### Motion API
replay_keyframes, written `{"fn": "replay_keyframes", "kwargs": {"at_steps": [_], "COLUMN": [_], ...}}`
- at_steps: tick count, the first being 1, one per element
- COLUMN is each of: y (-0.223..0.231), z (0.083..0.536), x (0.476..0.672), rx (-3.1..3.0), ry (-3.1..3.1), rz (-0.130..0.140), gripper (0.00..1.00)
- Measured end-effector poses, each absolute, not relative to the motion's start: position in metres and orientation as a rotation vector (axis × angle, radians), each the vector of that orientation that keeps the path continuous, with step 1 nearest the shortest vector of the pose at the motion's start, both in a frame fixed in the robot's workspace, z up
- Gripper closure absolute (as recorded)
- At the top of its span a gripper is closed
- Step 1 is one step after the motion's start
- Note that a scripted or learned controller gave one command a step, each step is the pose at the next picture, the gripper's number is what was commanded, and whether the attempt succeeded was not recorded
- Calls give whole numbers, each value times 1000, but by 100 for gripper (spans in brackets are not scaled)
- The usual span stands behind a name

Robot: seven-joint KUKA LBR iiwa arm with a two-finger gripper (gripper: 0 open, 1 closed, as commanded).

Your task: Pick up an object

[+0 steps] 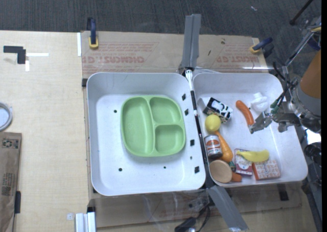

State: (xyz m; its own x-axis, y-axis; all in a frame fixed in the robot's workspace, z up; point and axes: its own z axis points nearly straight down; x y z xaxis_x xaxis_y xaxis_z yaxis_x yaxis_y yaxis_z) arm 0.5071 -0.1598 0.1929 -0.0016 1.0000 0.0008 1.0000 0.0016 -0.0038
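Observation:
The right bin (pixel 286 139) holds several small objects: a yellow lemon (pixel 213 122), a black and white toy car (pixel 218 107), an orange chili-shaped piece (pixel 245 113), a white crumpled item (pixel 259 102), a brown can (pixel 213 145), a banana (pixel 253 155), a red box (pixel 266 169) and a round tan disc (pixel 221 171). My gripper (pixel 270 124) hovers over the right half of this bin, just right of the chili piece and above the banana. Its fingers stand open with nothing between them.
The left bin (pixel 102 169) carries a green divided plate (pixel 153 125). A grey divider bar (pixel 191 42) runs between the bins. Clamps (pixel 92 34) sit on the cardboard at the back, and a tape roll (pixel 2 117) lies at the far left.

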Motion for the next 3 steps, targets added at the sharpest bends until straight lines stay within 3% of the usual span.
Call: {"fn": "replay_keyframes", "kwargs": {"at_steps": [1,2,3], "y": [-182,-183,-138], "z": [92,100,206], "x": [578,578,656], "rx": [-2186,-2189,-2133], "ry": [-2257,-2255,-2309], "rz": [1,2,2], "gripper": [0,100,100]}}
